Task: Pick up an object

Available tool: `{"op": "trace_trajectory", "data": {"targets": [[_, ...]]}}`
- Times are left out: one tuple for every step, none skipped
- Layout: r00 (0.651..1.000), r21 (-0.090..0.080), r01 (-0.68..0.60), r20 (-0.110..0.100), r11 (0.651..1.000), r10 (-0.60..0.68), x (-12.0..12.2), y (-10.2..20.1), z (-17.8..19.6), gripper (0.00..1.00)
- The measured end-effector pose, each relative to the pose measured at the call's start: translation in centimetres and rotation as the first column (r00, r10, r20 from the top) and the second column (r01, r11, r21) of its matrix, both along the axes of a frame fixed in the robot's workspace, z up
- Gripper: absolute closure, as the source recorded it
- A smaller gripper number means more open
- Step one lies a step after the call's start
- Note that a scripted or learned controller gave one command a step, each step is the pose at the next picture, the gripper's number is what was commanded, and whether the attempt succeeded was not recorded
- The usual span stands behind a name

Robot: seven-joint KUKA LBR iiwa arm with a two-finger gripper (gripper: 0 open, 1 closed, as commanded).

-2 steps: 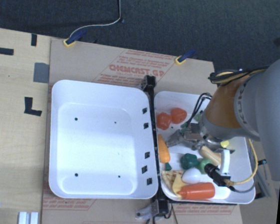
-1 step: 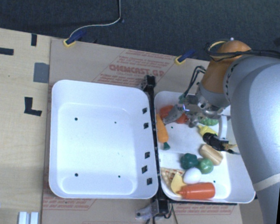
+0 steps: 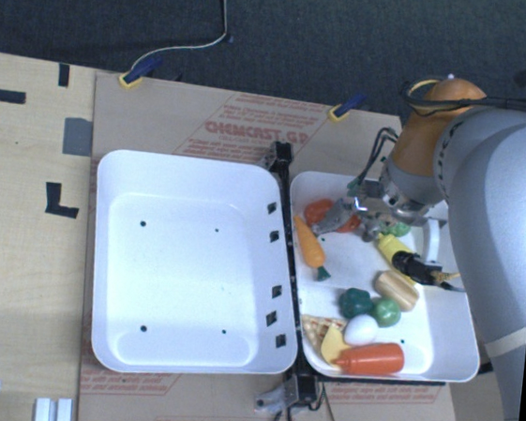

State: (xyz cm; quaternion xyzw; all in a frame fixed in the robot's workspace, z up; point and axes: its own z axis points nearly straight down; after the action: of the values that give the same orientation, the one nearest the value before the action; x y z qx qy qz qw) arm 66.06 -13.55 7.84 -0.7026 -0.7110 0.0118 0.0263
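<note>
The right bin [image 3: 451, 344] holds several toy foods. An orange carrot [image 3: 309, 243] lies along its left wall, with a red piece [image 3: 318, 208] just above it. My gripper [image 3: 349, 217] hangs low over the bin's upper part, right beside the red piece and to its right. Under the wrist lies a yellow piece [image 3: 392, 247] with a dark end. Lower down are a tan roll [image 3: 396, 289], a dark green piece [image 3: 356, 302], a light green piece [image 3: 387, 312], a white egg [image 3: 361, 330], a red-orange sausage shape [image 3: 371, 359] and a yellowish slice [image 3: 322, 332].
The left bin [image 3: 117, 165] stands against the right one, joined by a black divider strip [image 3: 278, 244]. Both rest on a cardboard sheet [image 3: 244, 132]. The bulky grey arm [image 3: 500, 204] covers the right bin's right side. A cable [image 3: 182, 49] runs behind the bench.
</note>
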Motion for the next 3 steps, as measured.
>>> {"op": "trace_trajectory", "data": {"targets": [[1.0,0.003,0.0,-0.007,1.0,0.0,-0.2,-5.1,-0.4,0.0],[1.0,0.005,0.007,0.002,1.0,-0.007,0.0,-7.4,-0.3,0.0],[1.0,0.014,0.005,-0.001,1.0,-0.005,0.1,-7.7,-0.3,0.0]]}}
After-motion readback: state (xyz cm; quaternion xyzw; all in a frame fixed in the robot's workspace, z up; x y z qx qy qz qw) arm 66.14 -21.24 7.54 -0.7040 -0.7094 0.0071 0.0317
